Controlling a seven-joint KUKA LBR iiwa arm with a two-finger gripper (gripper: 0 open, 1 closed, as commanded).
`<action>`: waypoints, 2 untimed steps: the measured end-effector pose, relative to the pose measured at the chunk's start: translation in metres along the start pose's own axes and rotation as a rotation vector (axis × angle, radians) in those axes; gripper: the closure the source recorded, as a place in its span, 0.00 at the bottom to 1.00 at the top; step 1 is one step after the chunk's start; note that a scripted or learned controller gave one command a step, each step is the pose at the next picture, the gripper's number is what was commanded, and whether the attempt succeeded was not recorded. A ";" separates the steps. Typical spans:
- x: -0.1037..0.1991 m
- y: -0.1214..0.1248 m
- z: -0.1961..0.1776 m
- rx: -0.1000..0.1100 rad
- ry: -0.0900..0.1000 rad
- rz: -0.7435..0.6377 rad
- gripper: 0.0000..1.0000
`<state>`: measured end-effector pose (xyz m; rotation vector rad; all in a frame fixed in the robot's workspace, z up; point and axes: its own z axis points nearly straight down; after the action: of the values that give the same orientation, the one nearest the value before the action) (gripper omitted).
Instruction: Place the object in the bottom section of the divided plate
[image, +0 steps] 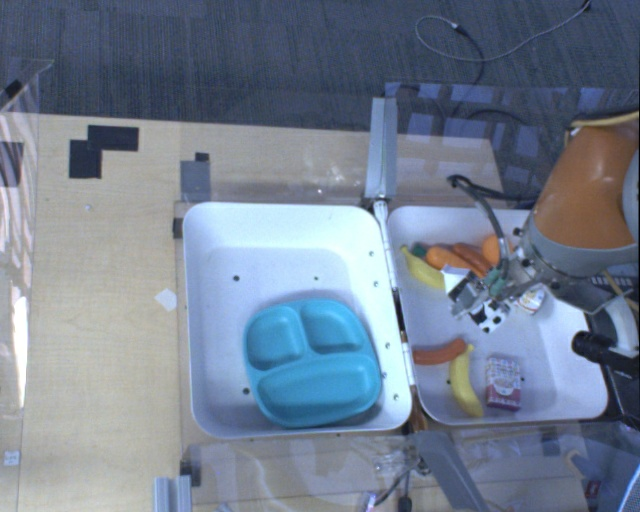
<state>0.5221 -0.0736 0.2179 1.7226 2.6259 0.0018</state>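
gripper (487, 303) over right bin (570, 405) | fingers unclear | arm cropped

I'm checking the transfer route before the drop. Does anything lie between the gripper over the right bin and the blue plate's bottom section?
Only the bins' adjoining rims lie between the gripper and the divided plate. Its bottom section holds nothing visible.

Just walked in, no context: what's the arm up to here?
The KUKA arm is reaching into the right bin, its claw low among the toy food: a banana, a sausage, a carrot, a corn cob and a small pink packet. The blue divided plate sits in the left bin, all sections bare. I can't see anything in the claw.
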 end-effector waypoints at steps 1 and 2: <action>0.096 0.003 0.035 0.003 0.001 0.026 1.00; 0.096 0.003 0.035 0.003 0.001 0.027 0.00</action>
<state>0.4866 0.0154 0.1827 1.7589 2.6048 -0.0013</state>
